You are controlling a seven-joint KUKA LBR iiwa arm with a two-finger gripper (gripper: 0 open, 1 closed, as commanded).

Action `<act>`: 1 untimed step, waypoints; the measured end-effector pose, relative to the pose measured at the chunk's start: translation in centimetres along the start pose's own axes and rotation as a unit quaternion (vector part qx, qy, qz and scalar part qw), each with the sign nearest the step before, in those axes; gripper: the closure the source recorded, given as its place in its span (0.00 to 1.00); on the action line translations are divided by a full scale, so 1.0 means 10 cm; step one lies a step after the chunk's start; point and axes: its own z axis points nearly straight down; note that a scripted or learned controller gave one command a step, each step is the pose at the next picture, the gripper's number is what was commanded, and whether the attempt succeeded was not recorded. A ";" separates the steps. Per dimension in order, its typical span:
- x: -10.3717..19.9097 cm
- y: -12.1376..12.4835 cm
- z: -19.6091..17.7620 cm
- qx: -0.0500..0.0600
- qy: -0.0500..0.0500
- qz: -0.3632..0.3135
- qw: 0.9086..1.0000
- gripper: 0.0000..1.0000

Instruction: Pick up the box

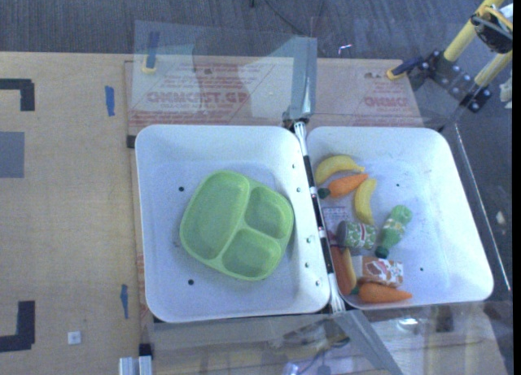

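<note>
Dark grey carpet fills the top of the frame, and below it a pale wooden tabletop carries two shallow white bins side by side. At the upper right corner some yellow-and-black arm hardware pokes in; I cannot tell the state of the hand from this.

Lying in the left white bin is a lime-green plastic divided tray, slightly turned. Crowded against the left wall of the right white bin is a heap of toy food: a yellow plastic banana, an orange toy carrot, a second yellow banana piece, a green toy bottle, a small green-and-red printed can, and another orange carrot at the bottom.

The task's thing looks to be the small white-and-orange printed box, low in the right bin, just above that bottom carrot and just below the bottle's base; the print is too small to read.

To do the pick well, the hand should descend straight over the box with its closing line set across the box's shorter side, so one side slips between box and bottle, the other between box and carrot. Neighbours sit tight, so a slanted approach would likely nudge the carrot or snag the bottle. A centred, deep grasp seems safest.
</note>
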 end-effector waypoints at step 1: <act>0.03 -0.04 -0.10 0.000 0.000 -0.004 1.000 1.00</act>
